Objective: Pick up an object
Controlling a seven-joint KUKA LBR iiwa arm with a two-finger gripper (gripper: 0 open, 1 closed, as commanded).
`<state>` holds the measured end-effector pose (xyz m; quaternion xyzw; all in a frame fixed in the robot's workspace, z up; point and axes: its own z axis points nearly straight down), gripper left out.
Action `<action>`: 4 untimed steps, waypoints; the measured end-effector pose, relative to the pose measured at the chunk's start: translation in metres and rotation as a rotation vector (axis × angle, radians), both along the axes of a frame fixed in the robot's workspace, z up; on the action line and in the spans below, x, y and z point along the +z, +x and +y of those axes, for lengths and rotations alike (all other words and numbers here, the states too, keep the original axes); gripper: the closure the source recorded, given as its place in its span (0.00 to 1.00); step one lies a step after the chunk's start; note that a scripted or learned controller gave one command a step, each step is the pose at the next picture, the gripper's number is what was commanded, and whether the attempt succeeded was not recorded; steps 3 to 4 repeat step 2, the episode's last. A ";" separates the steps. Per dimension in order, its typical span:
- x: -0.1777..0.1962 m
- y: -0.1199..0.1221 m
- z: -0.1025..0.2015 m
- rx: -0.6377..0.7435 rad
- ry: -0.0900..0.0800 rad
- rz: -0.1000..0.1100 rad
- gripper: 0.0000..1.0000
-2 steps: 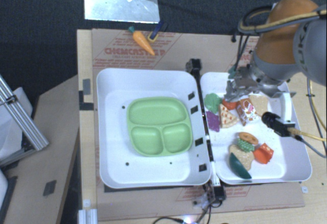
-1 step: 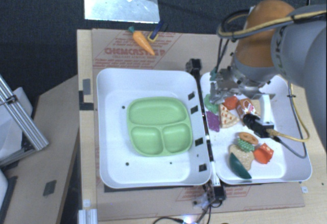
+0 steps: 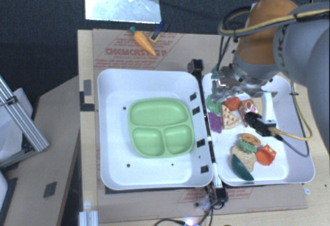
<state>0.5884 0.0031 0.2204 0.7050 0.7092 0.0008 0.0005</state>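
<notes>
- Over the right bin, near its far left corner, my gripper hung low above the toy food; whether it was parted or closed I could not tell.
- Just beneath and beside it lay a red piece and a pizza slice, with a purple piece by the bin's left wall.
- Nearer the front sat a round burger-like piece, an orange-red block and a dark green piece.
- Across the divider, the left bin held a green divided plate.
- Beyond the bins, a toy carrot lay on the cardboard.
</notes>
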 end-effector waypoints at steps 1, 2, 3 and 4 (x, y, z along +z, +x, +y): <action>0.000 0.002 -0.001 0.000 -0.001 0.000 1.00; -0.005 -0.006 -0.005 -0.005 -0.001 0.001 1.00; -0.005 -0.006 -0.005 -0.005 -0.001 0.001 1.00; -0.005 -0.006 -0.005 -0.005 -0.001 0.001 1.00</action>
